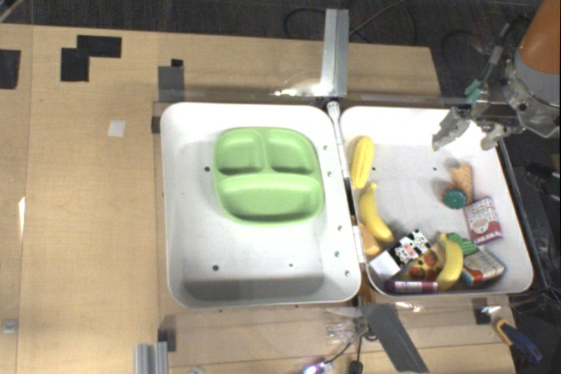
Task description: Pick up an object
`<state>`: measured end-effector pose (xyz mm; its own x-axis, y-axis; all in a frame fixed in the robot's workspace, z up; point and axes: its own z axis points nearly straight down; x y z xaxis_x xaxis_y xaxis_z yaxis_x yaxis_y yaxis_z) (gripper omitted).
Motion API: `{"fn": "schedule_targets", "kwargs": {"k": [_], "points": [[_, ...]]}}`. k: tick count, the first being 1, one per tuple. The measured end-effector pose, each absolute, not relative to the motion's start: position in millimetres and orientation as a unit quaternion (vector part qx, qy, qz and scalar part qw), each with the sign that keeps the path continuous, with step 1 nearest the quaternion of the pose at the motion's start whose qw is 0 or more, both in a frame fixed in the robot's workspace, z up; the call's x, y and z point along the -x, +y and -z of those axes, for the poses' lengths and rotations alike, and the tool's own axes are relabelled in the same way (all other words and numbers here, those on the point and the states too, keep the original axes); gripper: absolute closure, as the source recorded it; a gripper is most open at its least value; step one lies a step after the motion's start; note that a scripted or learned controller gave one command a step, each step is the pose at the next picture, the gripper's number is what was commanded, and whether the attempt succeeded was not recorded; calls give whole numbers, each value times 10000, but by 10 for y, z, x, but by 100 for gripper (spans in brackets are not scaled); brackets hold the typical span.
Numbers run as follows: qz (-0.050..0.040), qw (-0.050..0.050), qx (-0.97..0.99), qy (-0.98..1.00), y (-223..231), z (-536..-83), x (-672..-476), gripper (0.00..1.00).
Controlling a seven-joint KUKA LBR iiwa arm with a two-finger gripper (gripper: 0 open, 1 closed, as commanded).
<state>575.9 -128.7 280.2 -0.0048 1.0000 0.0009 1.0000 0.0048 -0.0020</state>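
The gripper hangs over the far right corner of the right bin, its two fingers spread apart with nothing between them. Just nearer in that bin lies an ice-cream cone toy, then a red-and-white carton. Two bananas lie along the bin's left wall. A green divided tray sits left of that bin

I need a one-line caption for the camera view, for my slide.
Hand above the right bin of toy foods; green tray in left bin.
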Motion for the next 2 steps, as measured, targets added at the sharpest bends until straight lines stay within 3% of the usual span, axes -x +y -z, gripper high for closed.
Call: {"fn": "schedule_targets", "kwargs": {"k": [1,2], "points": [[-11,23,7097,-7045,-1843,-1829,-5728,0],[4,0,6548,-7558,-1346,-1379,-6307,0]]}}
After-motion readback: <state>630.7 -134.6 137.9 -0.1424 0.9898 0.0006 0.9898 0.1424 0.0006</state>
